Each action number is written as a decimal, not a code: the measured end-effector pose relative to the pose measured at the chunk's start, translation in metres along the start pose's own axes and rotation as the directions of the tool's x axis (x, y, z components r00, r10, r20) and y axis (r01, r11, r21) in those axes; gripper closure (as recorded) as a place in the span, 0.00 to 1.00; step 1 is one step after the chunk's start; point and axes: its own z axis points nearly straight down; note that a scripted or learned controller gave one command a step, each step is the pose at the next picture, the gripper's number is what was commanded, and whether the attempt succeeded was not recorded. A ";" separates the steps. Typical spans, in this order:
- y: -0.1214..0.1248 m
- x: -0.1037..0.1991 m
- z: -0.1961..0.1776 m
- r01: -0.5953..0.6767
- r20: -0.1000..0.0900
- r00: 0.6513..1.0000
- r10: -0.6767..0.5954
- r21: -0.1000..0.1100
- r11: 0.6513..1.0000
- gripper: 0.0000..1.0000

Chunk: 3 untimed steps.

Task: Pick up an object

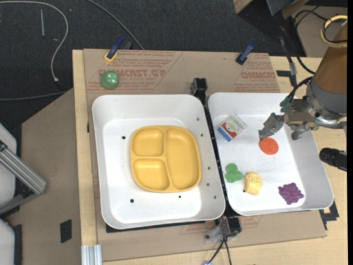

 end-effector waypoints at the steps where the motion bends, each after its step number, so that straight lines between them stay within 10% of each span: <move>1: 0.002 0.000 -0.005 0.003 0.002 1.000 -0.003 -0.011 1.000 0.00; 3: 0.000 0.011 0.083 0.003 0.000 1.000 -0.003 -0.006 1.000 0.00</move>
